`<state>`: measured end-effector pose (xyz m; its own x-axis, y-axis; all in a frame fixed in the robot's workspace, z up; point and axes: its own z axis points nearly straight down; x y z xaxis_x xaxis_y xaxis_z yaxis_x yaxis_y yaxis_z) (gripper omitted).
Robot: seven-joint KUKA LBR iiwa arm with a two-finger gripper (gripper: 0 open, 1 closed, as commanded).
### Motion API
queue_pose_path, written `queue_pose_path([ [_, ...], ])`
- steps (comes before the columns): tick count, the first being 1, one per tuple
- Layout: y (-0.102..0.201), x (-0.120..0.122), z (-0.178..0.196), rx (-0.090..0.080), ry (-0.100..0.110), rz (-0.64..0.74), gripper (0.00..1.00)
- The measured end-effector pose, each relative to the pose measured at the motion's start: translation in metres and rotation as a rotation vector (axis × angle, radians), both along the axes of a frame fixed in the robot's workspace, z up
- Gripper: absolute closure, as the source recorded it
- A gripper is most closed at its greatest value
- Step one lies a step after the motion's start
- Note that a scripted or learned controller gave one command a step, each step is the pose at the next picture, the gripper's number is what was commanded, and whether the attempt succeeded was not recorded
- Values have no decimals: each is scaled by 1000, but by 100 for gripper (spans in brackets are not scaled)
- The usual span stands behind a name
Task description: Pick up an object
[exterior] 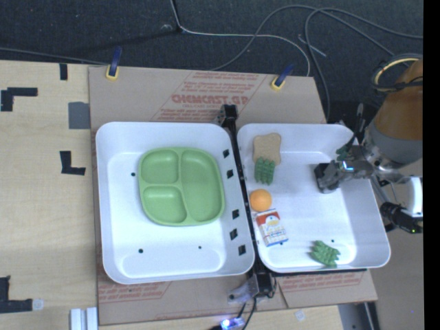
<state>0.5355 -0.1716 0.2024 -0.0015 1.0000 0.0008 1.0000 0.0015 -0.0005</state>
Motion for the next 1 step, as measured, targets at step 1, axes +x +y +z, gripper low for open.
queue_pose_path([
  [1, 63, 13, 3, 2, 0, 6, 100],
])
